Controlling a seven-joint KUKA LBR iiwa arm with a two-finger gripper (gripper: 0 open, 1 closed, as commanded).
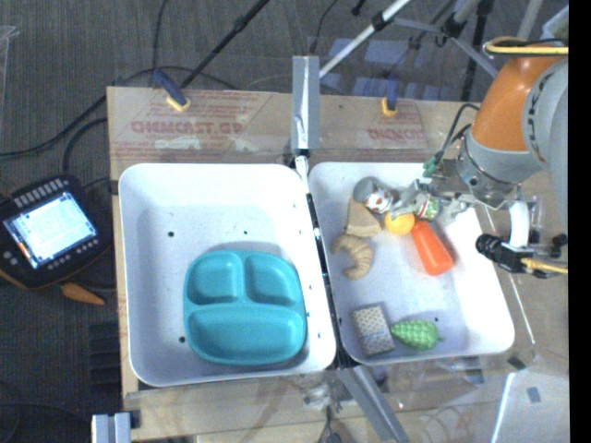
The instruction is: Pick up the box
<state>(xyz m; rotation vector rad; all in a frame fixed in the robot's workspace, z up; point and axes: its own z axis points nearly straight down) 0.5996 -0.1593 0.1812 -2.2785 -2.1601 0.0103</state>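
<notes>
The box (372, 329) is small and grey with a checked pattern. It lies near the front edge of the right bin (489, 330), just left of a green bumpy object (415, 333). My gripper (430, 201) hangs low over the back of the right bin, above a yellow ball (400, 221) and the top of an orange object (431, 248). It is well behind the box and to its right, and nothing of the box is near it.
A brown toy figure (358, 233) lies at the right bin's left side. The left bin (148, 247) holds a teal divided plate (245, 305). A metal post (304, 109) stands behind the bins' shared wall. A handheld screen (51, 229) sits off the bench at the left.
</notes>
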